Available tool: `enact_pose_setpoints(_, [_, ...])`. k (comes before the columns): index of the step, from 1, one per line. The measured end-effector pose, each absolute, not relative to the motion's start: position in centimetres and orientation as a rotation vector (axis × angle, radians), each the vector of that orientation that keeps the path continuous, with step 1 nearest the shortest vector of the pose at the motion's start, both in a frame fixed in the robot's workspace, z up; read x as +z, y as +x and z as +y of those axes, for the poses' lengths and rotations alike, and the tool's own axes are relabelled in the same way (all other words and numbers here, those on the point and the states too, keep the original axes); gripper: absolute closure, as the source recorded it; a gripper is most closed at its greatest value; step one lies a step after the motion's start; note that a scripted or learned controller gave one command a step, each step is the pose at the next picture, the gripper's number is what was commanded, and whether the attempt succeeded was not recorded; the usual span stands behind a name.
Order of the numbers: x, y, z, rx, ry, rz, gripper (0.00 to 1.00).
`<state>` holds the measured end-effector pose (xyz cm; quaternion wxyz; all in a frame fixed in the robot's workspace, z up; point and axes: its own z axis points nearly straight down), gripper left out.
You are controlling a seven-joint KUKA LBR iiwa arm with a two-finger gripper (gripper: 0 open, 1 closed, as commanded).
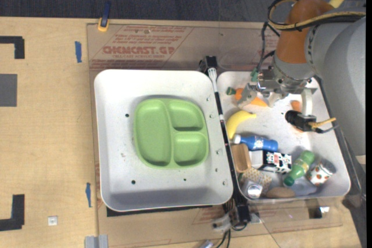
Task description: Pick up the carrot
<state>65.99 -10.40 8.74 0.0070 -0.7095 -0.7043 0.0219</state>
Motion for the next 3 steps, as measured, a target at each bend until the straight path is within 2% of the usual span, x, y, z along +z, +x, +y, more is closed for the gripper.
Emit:
enact_pose_setpoints(1, [10.0,66.1,-10.4,0.067,-2.222,-2.205,1.0])
enact_pose_setpoints(2, [10.0,66.1,-10.5,0.07,-2.222,-2.206,0.0])
enact_pose_setpoints(3, [8.9,61.6,-9.4,-0.005,-2.613,-1.752,0.0])
